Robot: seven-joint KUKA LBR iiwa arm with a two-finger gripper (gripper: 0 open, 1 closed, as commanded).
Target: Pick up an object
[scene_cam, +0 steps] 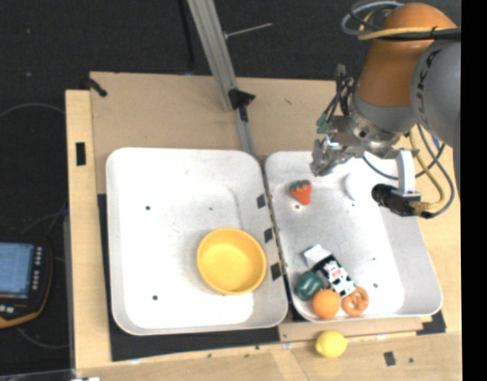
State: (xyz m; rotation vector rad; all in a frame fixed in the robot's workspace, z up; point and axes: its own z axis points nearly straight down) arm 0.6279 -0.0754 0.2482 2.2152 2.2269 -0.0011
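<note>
Camera view, one entry: we record two shallow white bins side by side on a tan bench (172, 109). In the left bin (160, 181) we list a yellow bowl (231, 260), upright, near that bin's right wall and toward its near edge. In the right bin (402, 260) we list a small red-orange toy with a green top, strawberry-like (301, 192), lying alone in the far left part of the bin; we read its long axis as roughly up and down the frame, green end toward the far rim, red end toward us. At the near left corner of the same bin we list a cluster lying close together: a white and black box with red marks (329, 267), a dark green piece (308, 284), an orange ball (326, 304) and a pretzel-shaped ring (355, 301). A yellow lemon-like fruit (331, 344) lies on the bench just outside the right bin's near rim. The gripper (327, 159) hangs over the far end of the right bin, just beyond and right of the strawberry and apart from it; we cannot tell how it is set, and we see nothing carried. A handheld screen unit (15, 280) lies off the bench at left.
</note>
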